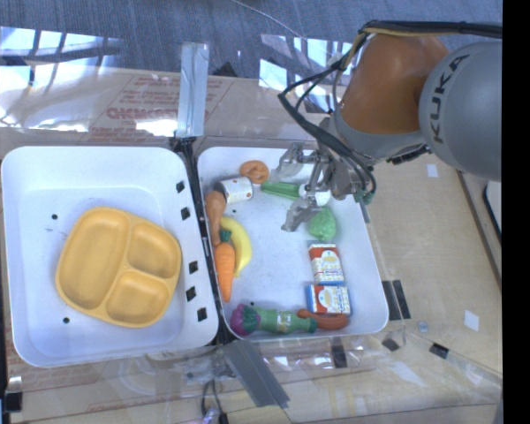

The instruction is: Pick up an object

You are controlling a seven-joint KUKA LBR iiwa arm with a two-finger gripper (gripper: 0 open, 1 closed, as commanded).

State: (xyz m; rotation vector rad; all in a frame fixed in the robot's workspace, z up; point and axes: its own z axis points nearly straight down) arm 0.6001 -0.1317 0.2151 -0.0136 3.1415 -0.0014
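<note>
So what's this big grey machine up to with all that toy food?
A robot arm is reaching into the right bin, which holds toy food: a carrot, a banana, small cartons and more. Its gripper sits low beside a green toy vegetable, trying to pick something up. The left bin holds a yellow divided plate.

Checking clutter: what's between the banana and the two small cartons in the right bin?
In the camera view, bare white bin floor separates the banana from the cartons; nothing lies between them.
</note>
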